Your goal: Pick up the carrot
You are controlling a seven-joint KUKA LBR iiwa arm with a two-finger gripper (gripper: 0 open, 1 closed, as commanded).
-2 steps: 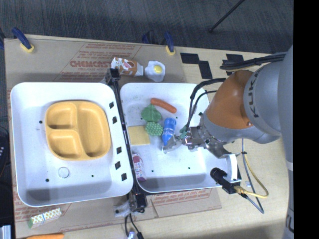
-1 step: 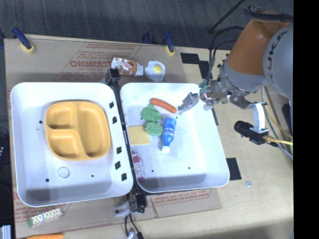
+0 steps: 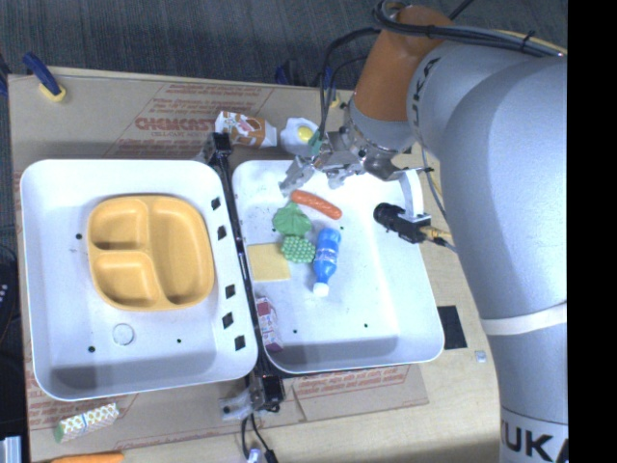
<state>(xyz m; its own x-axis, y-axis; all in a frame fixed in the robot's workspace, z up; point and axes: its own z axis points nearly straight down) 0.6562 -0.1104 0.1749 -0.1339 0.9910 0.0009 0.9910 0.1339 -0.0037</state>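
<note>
Red print on the cardboard sheet (image 3: 145, 114) over the tabletop began "CHEMCA"; its further letters and the smaller lines beneath were too blurred to read. The grey arm (image 3: 501, 210) bore the dark letters "UKA" near the lower edge, where the frame cut them off. A small carton (image 3: 241, 128) behind the bins carried a label too small to make out, as did a packet (image 3: 266, 322) lying against the near-left wall of the right bin (image 3: 386, 297). There were two white bins. The left bin (image 3: 39, 258) held one yellow plate (image 3: 149, 249) with three compartments. The right bin held one carrot (image 3: 316, 204), one leafy green piece (image 3: 292, 222), one knobbly green piece (image 3: 299, 249), one blue bottle (image 3: 326, 258) with a white cap, and one pale yellow square (image 3: 268, 261). The carrot lay free on the bin floor toward the far side, just beside the leafy green piece. The gripper (image 3: 323, 167) hung just beyond the carrot, and whether it was released or clenched could not be told, since glare and clutter at the wrist obscured it.
</note>
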